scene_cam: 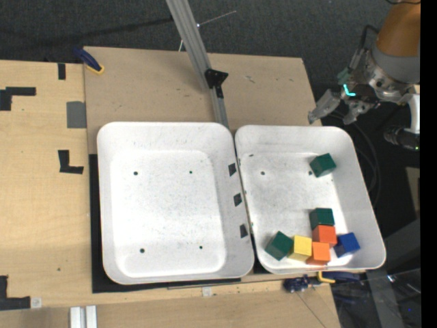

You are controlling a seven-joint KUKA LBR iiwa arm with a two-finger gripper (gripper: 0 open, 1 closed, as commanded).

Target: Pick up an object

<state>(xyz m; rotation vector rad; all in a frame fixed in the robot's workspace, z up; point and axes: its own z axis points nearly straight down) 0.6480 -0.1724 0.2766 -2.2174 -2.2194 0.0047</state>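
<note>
The camera view shows us first the wooden bench (171,80), which carries the two white bins so that the arm can reach both from the right. The left bin (109,183) has only its bare speckled floor. The right bin (287,149) holds all the blocks. The gripper (336,110) hangs outside this bin, beyond its far right corner, with the orange band (399,33) above it. Its fingers stand apart and we see nothing between them, so we judge the pick is not yet begun. One green block (322,164) lies alone near the far side, the easiest to take. The others crowd at the near right corner: a green block (279,245), a yellow block (302,245) and a blue block (347,243), touching or nearly so
</note>
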